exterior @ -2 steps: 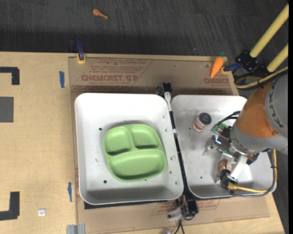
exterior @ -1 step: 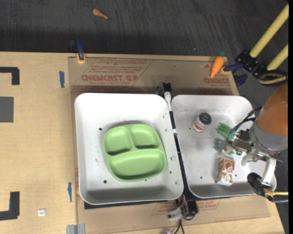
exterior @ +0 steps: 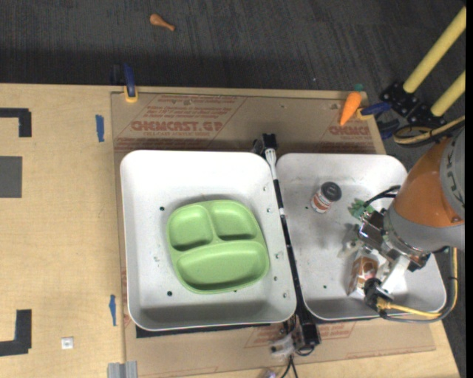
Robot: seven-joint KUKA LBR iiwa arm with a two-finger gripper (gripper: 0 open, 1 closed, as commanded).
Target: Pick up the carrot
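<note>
An orange carrot (exterior: 349,108) with a green top lies on the cardboard-covered bench just beyond the far edge of the right bin (exterior: 303,244), outside both bins. My gripper (exterior: 364,272) hangs low over the near right part of the right bin, well in front of the carrot and apart from it. A brownish object (exterior: 361,267) sits right at the gripper; whether it is held or merely lies under it is not clear. The grey arm with its orange band (exterior: 429,196) comes in from the right.
A small jar with a dark lid (exterior: 325,196) stands in the far part of the right bin. The left bin (exterior: 140,221) holds a green divided plate (exterior: 217,244). Yellow-padded poles (exterior: 436,52) and cables lie at the far right. A small orange item (exterior: 161,22) rests on the dark floor.
</note>
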